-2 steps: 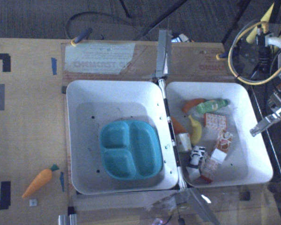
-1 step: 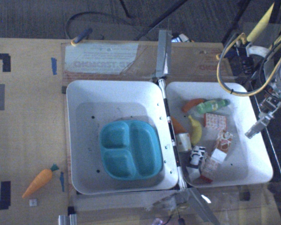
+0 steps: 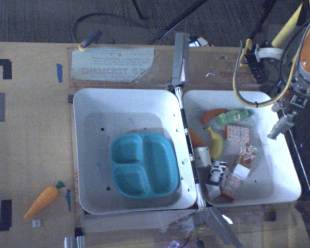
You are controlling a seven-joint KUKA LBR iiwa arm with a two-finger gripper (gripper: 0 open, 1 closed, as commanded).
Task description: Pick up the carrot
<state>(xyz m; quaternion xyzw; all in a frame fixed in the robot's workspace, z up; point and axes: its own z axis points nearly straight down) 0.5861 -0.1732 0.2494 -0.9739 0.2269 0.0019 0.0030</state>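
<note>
An orange carrot (image 3: 41, 201) with a green top lies on the wooden bench, outside both bins, off the left bin's near left corner. My gripper (image 3: 280, 126) hangs over the right rim of the right bin (image 3: 287, 180), far from that carrot. Nothing shows in its grasp. Inside the right bin, at the back, an orange carrot-like piece (image 3: 213, 115) lies partly under a green bottle (image 3: 233, 117). A smaller orange piece (image 3: 196, 137) rests against that bin's left wall.
The left bin (image 3: 88, 112) holds a blue sectioned plate (image 3: 143, 164). The right bin also holds a banana (image 3: 215, 142), red-and-white boxes (image 3: 237, 134), a black-and-white toy (image 3: 215, 173) and a white cup (image 3: 202, 156). Cables and a yellow hose (image 3: 243, 81) hang at the back right.
</note>
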